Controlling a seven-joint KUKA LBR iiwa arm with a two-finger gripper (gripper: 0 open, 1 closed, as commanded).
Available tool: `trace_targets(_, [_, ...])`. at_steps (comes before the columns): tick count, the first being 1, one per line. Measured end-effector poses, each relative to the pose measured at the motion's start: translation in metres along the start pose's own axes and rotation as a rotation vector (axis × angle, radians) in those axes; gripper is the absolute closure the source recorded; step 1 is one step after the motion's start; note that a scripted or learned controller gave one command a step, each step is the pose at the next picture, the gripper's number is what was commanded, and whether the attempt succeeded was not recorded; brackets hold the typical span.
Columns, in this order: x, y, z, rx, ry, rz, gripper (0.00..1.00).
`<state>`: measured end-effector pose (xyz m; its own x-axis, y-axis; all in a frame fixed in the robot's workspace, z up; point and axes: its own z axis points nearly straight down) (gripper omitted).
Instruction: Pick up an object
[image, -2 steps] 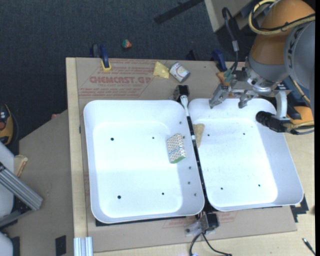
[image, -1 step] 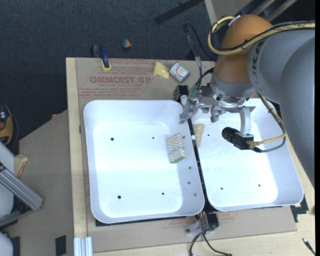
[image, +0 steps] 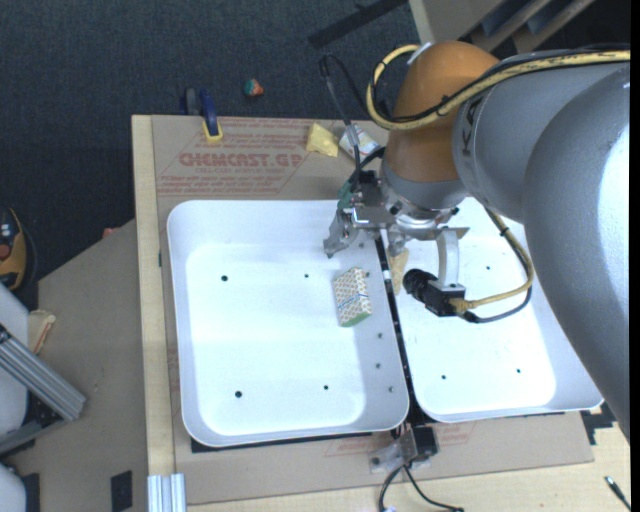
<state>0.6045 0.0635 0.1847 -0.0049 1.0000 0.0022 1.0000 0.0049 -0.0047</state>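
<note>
A small box with a green-and-white pattern (image: 351, 296) lies in the left bin (image: 250, 330), close to its right wall. My gripper (image: 392, 252) hangs over the divider between the two bins, just above and to the right of the box. Its fingers (image: 336, 238) stand spread apart, so it is open and holds nothing. A small yellowish piece (image: 398, 268) shows beneath the gripper at the left edge of the right bin (image: 500, 370); much of it is hidden by the gripper.
The grey arm with its orange band (image: 440, 80) covers the upper right of the view and part of the right bin. A black cable fitting (image: 425, 290) hangs below the wrist. A yellow scrap (image: 322, 140) and a clamp (image: 210, 118) lie on the board behind the bins.
</note>
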Motion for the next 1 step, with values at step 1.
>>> trace_targets(1, [0.1041, -0.0107, 0.0641, 0.004, 0.001, -0.005, 0.0])
